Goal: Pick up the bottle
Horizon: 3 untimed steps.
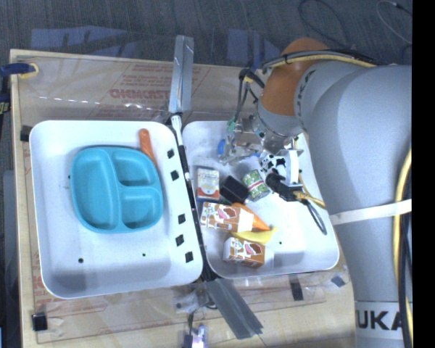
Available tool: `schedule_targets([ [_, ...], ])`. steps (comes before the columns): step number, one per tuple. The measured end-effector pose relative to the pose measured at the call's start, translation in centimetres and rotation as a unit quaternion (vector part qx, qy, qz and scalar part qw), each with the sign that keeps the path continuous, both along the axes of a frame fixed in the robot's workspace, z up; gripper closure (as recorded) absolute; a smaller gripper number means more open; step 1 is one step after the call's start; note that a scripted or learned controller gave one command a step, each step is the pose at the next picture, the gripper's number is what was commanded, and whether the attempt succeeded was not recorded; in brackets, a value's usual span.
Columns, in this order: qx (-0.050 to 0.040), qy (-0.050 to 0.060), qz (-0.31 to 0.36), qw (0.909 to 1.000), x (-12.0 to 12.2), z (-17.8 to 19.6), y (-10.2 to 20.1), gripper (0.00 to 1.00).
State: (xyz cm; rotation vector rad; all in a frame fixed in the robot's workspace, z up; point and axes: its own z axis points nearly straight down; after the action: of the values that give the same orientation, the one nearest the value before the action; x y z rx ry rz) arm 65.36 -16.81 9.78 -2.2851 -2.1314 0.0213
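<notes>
Two white bins sit side by side on the worktop; the gripper (pixel 241 142) hangs low over the far end of the right bin (pixel 315 249), apparently where the clear, blue-capped bottle (pixel 229 146) lies. Whether the jaws are wide or closed, I cannot tell.

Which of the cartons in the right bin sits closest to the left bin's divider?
The small upright carton with the white and orange label, at the right bin's left wall. The two brown-patterned cartons lie lower and further right.
</notes>
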Motion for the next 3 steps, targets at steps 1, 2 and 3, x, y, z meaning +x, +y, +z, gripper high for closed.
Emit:
schedule_targets([
  [1,0.0,0.0,0.0,1.0,0.01,0.0,0.02,0.0],
  [2,-0.0001,0.001,0.003,1.0,0.03,0.99,0.11,1.0],
  [3,-0.0001,0.001,0.003,1.0,0.03,0.98,0.13,0.0],
])
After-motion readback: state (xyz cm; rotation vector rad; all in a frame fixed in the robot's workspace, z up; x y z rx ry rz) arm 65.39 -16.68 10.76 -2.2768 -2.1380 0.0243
